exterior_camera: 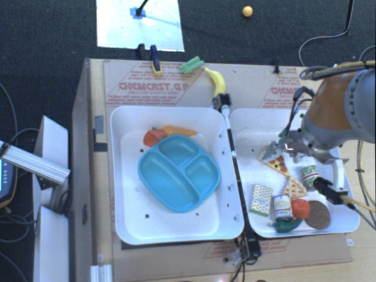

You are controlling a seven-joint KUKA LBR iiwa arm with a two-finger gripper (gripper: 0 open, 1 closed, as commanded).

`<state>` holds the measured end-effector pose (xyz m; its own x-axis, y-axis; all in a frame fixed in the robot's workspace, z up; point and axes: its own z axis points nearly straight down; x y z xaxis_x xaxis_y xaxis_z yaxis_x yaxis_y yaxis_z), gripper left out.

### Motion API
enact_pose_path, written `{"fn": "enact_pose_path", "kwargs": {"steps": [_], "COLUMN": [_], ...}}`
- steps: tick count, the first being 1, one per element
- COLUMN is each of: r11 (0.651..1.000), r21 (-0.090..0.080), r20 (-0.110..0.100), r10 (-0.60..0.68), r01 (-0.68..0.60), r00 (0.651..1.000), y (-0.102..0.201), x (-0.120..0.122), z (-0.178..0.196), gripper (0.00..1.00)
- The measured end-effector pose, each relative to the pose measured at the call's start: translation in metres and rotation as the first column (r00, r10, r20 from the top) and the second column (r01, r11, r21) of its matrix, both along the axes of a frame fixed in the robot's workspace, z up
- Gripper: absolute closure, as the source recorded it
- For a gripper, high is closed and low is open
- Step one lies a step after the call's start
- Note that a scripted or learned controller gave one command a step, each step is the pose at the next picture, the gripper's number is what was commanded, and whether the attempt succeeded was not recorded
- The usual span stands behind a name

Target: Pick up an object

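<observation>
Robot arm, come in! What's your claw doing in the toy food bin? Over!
Gripper low in right bin, over pizza slice; fingers unclear. Nothing seen held. Can and cracker crowd close by. Over.

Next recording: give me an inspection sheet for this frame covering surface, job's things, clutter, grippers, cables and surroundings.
Surface: bench with two white bins, left bin and right bin.
Job's things: right bin holds pizza slice, second slice, small can, snack packet, jar, brown disc.
Clutter: left bin holds blue divided plate and a carrot; banana on the bench behind.
Grippers: gripper low in right bin by the pizza slice; finger state unclear.
Cables: grey cables along the arm.
Surroundings: dark floor, yellow ball.
</observation>
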<state>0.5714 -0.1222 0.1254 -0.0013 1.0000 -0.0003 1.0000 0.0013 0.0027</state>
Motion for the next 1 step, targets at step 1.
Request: {"fn": "enact_pose_path", "kwargs": {"steps": [1], "r11": [1.0], "r21": [0.0], "r20": [-0.002], "r10": [0.0], "r01": [0.0], "r00": [1.0], "y": [-0.0074], "x": [-0.0058], "z": [-0.0412], "gripper": [0.0]}}
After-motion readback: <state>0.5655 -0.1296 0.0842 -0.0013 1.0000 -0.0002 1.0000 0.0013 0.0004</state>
